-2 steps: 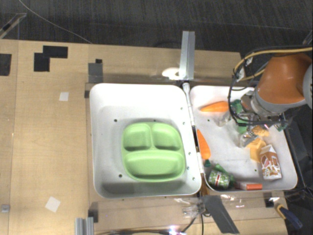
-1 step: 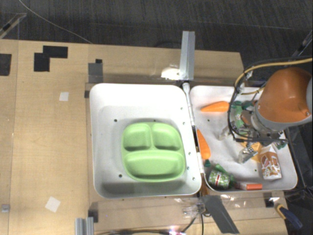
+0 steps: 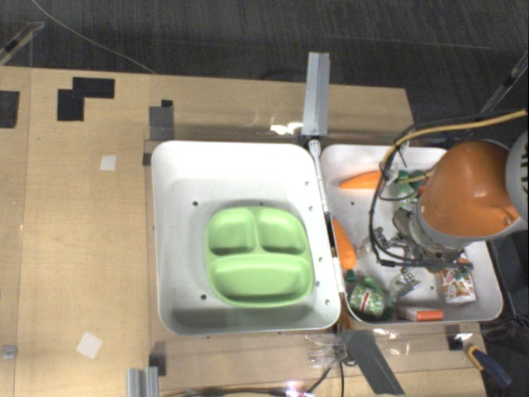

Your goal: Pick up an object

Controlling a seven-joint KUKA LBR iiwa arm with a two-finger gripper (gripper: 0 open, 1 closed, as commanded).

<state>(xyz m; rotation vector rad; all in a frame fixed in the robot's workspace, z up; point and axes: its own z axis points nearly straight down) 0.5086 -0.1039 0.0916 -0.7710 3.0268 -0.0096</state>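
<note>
**Operator:** List me what lies in the two bins, item by item.

**Clerk:** Item one, left bin [image 3: 169, 222]: you have one green divided plate [image 3: 259, 255], lying flat near the middle of the floor.

Item two, right bin [image 3: 494, 300]: you have the loose objects here, any of which could be picked up.
- An orange wedge [image 3: 362, 180] lies at the far left corner.
- An orange piece [image 3: 343, 246] lies along the left wall.
- A green wrapped item [image 3: 368, 298] sits at the near left corner, just below the orange piece.
- A small red stick [image 3: 426, 313] lies against the near wall.
- A white and red packet [image 3: 457, 286] lies toward the near right.

**Operator:** And the arm?

**Clerk:** Item three: the arm [image 3: 467, 193] reaches in from your right. Its orange band stands over the right bin, with black and yellow cables looped around it.

Item four: the gripper [image 3: 407, 265] hangs below the band, above the bin floor. It is between the green wrapped item and the white and red packet.

**Operator:** Is it closed on anything?

**Clerk:** You cannot tell from this view. The wrist and cables hide its working end, and no object shows gripped in it. All five objects lie on the bin floor.
</note>
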